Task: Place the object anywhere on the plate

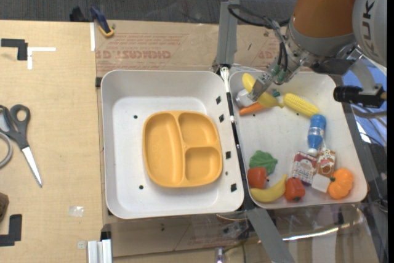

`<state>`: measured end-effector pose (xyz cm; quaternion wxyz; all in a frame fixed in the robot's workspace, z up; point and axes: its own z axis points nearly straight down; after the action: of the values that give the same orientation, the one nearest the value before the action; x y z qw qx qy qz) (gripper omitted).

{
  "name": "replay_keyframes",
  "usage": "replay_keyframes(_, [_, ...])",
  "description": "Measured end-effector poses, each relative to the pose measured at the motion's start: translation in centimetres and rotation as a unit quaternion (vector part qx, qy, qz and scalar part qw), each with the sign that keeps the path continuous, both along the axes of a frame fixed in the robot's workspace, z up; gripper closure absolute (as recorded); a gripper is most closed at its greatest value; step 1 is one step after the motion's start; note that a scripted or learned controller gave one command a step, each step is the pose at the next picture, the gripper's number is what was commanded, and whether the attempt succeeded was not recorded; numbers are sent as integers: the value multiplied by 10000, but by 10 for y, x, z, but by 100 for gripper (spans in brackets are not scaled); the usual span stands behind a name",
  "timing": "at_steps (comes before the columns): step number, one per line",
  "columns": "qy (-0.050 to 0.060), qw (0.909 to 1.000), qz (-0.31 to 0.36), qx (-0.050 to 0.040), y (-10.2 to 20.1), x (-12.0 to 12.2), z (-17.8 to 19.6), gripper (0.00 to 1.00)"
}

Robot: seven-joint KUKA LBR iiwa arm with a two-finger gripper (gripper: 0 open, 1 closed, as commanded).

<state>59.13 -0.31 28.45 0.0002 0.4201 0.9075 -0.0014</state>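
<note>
Currently lowered into right bin (351,132), upper left corner: gripper (255,93). Finger state: cannot tell. Touching or just beside fingertips: yellow piece (249,81), orange carrot (250,110), corn cob (300,105). Farther down: blue bottle (316,130), banana (268,193), tomato (257,177), orange pumpkin (340,183). Centred in left bin (117,151): yellow plate (182,148), three compartments.

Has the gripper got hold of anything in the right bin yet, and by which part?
Cannot be told. The gripper is low over the carrot and yellow toy, but any grip is hidden.
</note>
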Motion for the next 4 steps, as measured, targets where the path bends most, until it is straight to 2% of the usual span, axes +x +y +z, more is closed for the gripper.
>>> replay_keyframes(1, [8, 9987, -511, 5, 69, -39, -94, 100])
replay_keyframes(2, [5, 9987, -515, 5, 68, -39, -94, 0])
replay_keyframes(3, [9, 10000, 10, 8, 81, -95, -90, 0])
replay_keyframes(4, [9, 9912, -1321, 6, 54, -114, -94, 0])
